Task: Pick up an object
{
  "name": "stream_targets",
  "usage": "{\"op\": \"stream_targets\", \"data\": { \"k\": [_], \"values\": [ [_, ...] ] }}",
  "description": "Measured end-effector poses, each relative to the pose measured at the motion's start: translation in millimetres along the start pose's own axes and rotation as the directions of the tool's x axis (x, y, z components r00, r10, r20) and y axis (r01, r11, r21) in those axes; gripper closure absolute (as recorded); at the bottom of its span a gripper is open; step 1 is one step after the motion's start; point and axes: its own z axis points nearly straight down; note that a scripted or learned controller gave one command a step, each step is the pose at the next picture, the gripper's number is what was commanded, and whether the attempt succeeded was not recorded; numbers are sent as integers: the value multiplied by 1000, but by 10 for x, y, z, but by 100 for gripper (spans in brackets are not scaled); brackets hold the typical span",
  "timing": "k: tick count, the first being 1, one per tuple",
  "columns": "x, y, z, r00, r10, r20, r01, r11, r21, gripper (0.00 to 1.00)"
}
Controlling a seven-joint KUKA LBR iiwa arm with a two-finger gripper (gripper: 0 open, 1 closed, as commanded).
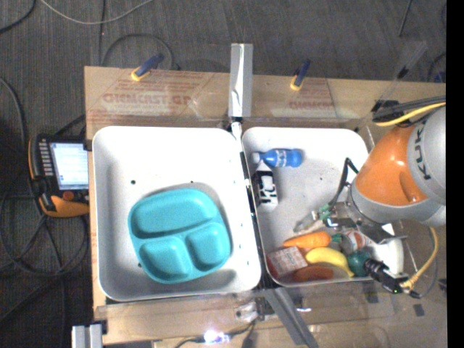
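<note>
**Hovering pincer over the pile in the right bin**

Pincer sits low in the right bin, at the top edge of a cluster of small items. Its state cannot be told: the metal parts blur into the clutter beneath.

Nearest item: carrot, orange, tapered, smooth, lying just below-left of the pincer, maybe touching, unclear. Banana, yellow, curved, glossy plastic look, just below the carrot, near the pincer. Red piece, flat and rounded, under the banana by the bin's front wall. Brown block, boxy and matte, down-left of the pincer, beside the carrot's thick end. Green piece, dark, rounded, just down-right of the pincer.

Well apart, up-left of the pincer: blue bottle on its side, white cap end pointing left. Below it a black-and-white item, upright-ish along the divider, shape hard to read.

Far left of the pincer, in the left bin: teal tray, smooth plastic, three compartments, rounded corners, lying flat and slightly turned.

Arm: orange band bulks up-right of the pincer, grey shell at the frame edge, wrist pitched down and leftward into the bin. Yellow cable loops over the top of it.
</note>
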Motion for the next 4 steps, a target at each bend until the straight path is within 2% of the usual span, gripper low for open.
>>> {"op": "stream_targets", "data": {
  "k": [1, 2, 3, 4],
  "values": [
    [11, 14, -65, 1000, -2, -6, 2, 1000, 4, 100],
    [11, 11, -63, 1000, -2, -7, 2, 1000, 5, 0],
    [-330, 1145, 50, 992, -123, -7, 123, 992, 16, 0],
    [-411, 1377, -830, 980, -199, -13, 199, 980, 28, 0]
  ]
}}
